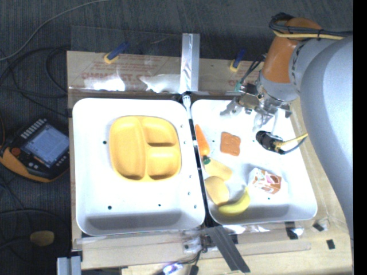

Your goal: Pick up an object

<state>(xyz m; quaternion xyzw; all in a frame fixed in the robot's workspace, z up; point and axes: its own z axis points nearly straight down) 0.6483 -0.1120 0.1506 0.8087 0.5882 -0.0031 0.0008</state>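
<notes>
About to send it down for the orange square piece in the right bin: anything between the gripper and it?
Nothing visible. The gripper hangs over the right bin's far end, and the orange square piece lies alone on bare white floor, apart from the carrot beside the divider.

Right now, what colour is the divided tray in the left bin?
Yellow tray, clearest in the camera view.

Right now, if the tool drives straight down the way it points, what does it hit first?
Probably bare floor of the right bin near its back edge. The tool hangs above the bin's far end; the orange-brown square piece lies nearer the camera, likely off that line. Depth is unclear.
</notes>
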